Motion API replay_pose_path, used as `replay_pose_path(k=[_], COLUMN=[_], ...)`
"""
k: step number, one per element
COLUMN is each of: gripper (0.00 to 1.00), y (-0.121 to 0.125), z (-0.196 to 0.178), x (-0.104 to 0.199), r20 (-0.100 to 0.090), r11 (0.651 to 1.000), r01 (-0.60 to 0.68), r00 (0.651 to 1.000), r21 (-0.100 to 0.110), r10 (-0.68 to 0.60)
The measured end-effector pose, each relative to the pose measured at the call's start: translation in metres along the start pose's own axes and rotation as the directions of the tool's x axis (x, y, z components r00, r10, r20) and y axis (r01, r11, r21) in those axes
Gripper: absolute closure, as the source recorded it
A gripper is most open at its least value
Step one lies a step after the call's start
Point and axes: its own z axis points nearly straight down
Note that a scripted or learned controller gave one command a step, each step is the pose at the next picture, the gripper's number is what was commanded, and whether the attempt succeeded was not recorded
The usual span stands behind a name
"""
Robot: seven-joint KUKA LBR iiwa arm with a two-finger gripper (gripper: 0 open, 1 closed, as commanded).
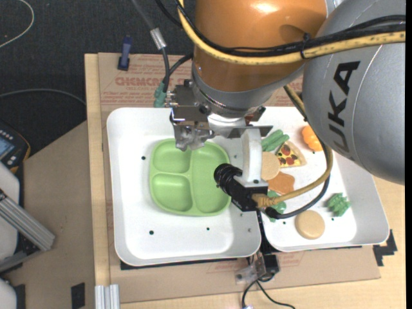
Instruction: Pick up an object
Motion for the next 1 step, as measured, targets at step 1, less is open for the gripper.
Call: replay_pose_path(k=[1], gripper=[1.00], y=[-0.0005], z=[0.0030], x=[-0.0007], r20=[0.002], r11=[1.000], r01=[-0.002], r00=[1.000], r21=[0.005], r10=[0.001])
